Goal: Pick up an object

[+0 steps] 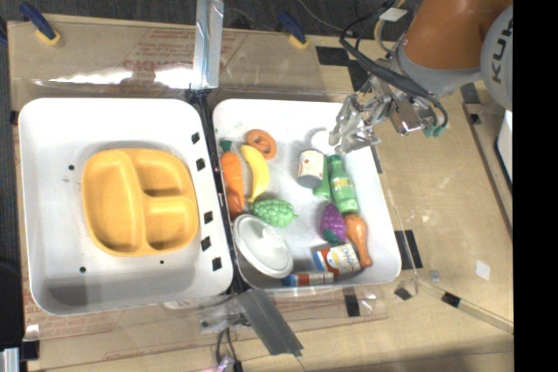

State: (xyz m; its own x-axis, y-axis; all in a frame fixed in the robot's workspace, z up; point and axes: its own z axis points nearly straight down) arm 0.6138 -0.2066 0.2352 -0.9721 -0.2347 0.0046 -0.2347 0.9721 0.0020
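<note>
In the camera view, your gripper (347, 128) hangs over the right bin's (292, 109) far right corner, its fingers slightly parted with nothing between them. The green bottle (341, 184) lies just below and nearer the camera, its long axis running away from the fingers toward the bin's front, beside a small white cup (310, 166).

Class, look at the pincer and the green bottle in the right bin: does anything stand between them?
Nothing visible does. The pincer hangs over the right bin's upper right corner, and the green bottle lies just below it in the picture, with the small white can off to its left.
</note>
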